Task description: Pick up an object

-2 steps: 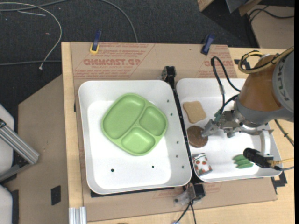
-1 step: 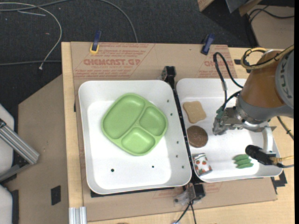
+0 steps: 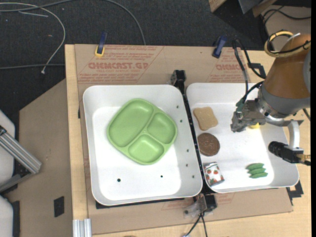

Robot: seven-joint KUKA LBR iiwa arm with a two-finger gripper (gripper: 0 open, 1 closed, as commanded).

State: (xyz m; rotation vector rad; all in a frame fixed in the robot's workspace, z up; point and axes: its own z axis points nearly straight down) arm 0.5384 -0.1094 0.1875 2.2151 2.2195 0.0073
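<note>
White plastic forms the two shallow bins on the cardboard-covered tabletop, and the right bin serves as the landmark for everything else. Inside it, near its left wall and toward the far end, lies a tan, bread-like slice. Just nearer the camera than the slice sits a round brown disc, apart from it. At the bin's near left corner rests a small white item with red and green marks, tipped against the rim. Toward the near right of the same bin lies a green pod-shaped piece, well apart from the other three.

The grey arm with its orange band reaches over the right bin from the right side, and the jaws hang above the bin's far middle floor, right of the tan slice. Whether they are parted or closed cannot be told, and nothing is seen between them. A small yellow patch shows just beside them.

Left of the right bin, touching along the shared wall, the left bin carries a green divided plate, lying flat and turned diagonally.
</note>
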